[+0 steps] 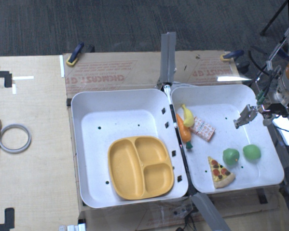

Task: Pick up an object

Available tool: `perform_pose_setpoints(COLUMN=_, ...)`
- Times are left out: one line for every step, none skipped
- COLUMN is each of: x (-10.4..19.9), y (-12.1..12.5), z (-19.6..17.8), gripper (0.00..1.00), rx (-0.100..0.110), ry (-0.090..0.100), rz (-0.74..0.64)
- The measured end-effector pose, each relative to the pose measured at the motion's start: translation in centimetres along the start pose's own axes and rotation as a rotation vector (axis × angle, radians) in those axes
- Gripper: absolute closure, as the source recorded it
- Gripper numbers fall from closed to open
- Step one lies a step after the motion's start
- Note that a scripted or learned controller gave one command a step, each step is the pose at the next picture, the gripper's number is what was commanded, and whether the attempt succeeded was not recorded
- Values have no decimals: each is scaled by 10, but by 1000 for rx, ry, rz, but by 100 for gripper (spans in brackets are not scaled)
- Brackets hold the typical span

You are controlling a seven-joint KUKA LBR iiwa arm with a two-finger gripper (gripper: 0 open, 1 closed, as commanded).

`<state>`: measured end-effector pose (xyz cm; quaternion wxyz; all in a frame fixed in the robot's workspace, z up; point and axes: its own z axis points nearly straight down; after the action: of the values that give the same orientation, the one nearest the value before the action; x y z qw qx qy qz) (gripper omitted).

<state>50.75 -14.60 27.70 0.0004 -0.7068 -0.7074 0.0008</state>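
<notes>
Approach stage, I judge: tool (244,116) hangs over the right bin (221,100) holding nothing; whether its fingers are apart I cannot tell. Nearest below it lie two green balls (241,154). Next comes lowering over one.

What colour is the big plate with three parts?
Yellow. The plate shows plainly in the camera view, in the left bin.

A yellow banana (187,115), an orange carrot (184,131) and a pink wafer (203,129) are lying along the right bin's (216,95) left wall. A pizza slice (220,172) is resting near the front edge, with two green fruits (230,156) (252,152) (side by side, apart) sitting toward the right.
</notes>
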Motion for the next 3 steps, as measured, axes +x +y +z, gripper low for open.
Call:
perform_pose_setpoints(x=17, y=74, z=149, gripper=0, rx=-1, ry=1, rz=-181)
perform_pose_setpoints(x=46, y=96, z=179, gripper=0, rx=-10, ry=0, rz=29)
perform_pose_setpoints(x=47, y=124, z=179, gripper=0, rx=-12, ry=-1, rz=23)
